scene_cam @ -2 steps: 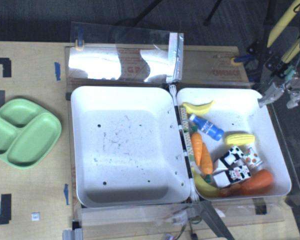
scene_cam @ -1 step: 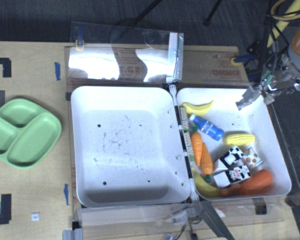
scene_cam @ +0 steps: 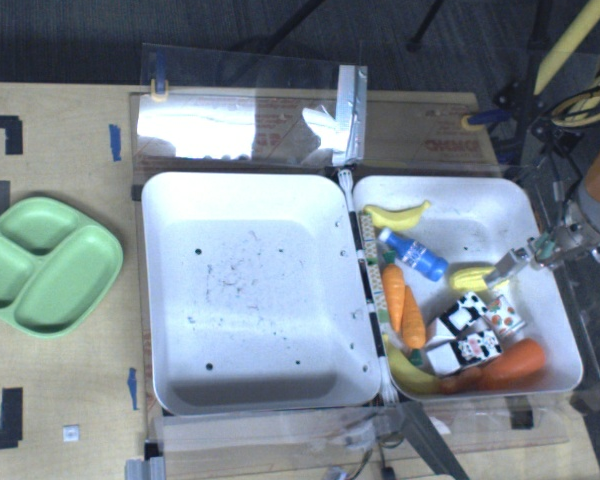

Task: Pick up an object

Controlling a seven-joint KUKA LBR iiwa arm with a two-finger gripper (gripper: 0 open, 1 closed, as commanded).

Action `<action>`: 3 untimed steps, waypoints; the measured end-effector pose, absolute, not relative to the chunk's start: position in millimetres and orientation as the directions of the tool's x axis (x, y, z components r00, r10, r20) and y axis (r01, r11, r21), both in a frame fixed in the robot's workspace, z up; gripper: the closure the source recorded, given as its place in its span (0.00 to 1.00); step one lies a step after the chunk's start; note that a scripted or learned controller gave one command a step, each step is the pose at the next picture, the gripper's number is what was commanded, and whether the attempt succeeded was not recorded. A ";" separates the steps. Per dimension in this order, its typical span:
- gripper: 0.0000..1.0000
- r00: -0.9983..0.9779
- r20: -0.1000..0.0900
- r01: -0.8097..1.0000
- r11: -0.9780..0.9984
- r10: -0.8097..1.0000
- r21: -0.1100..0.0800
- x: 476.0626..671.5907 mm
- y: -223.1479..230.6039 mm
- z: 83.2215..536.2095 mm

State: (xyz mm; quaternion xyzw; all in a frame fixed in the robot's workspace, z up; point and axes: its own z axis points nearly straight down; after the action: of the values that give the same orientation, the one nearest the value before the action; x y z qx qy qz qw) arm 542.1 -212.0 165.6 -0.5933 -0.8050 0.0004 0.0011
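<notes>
Closing on the small yellow piece

Hovering my gripper [scene_cam: 507, 265] over the right bin [scene_cam: 500, 200], jaws narrowly parted, holding nothing I can see. The small yellow piece [scene_cam: 467, 279] lies just left of the tips, long axis roughly left-right. Right wall sits close; open floor lies above.

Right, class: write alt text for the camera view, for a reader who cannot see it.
A robot gripper reaches from the right into the right bin, over toy bananas, carrots, a blue bottle and black-and-white blocks. A green divided plate sits far left.
</notes>
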 end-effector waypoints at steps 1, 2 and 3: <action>0.00 -0.426 0.000 0.905 0.426 0.905 0.000 560.9 -213.5 105.0; 0.00 -0.450 0.004 0.893 0.450 0.893 0.009 619.9 -215.8 86.0; 1.00 -0.451 -0.004 0.893 0.451 0.893 0.010 621.2 -217.9 94.9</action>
State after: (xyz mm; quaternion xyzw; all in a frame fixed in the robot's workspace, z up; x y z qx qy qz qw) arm 621.2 -217.9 94.9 -0.5240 -0.8517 -0.0031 -0.0043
